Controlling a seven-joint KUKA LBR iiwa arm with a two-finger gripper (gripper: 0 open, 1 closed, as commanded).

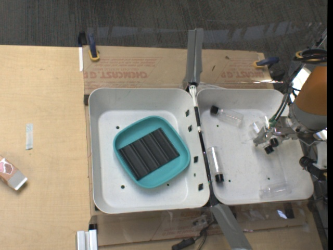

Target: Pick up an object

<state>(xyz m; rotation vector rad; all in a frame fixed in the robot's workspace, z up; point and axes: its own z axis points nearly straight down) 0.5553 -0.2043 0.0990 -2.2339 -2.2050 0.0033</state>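
My gripper (pixel 268 138) hangs low over the right part of the right bin (pixel 244 194), reached in from the right on the grey arm with its orange band (pixel 315 90). A small clear crumpled piece (pixel 258 128) lies right beside the gripper on its left; whether they touch is unclear. A clear tube with a black cap (pixel 225 114) lies at the bin's upper left. A second clear tube with a black end (pixel 214 163) lies along the bin's left wall. A clear plastic item (pixel 274 190) rests near the front right corner.
The left bin (pixel 104 139) holds a teal square dish (pixel 152 151) with a dark ridged insert. On the wooden bench to the left lie a small grey strip (pixel 29 136) and a red-and-white packet (pixel 11 173). Cardboard (pixel 140 69) lies behind the bins.
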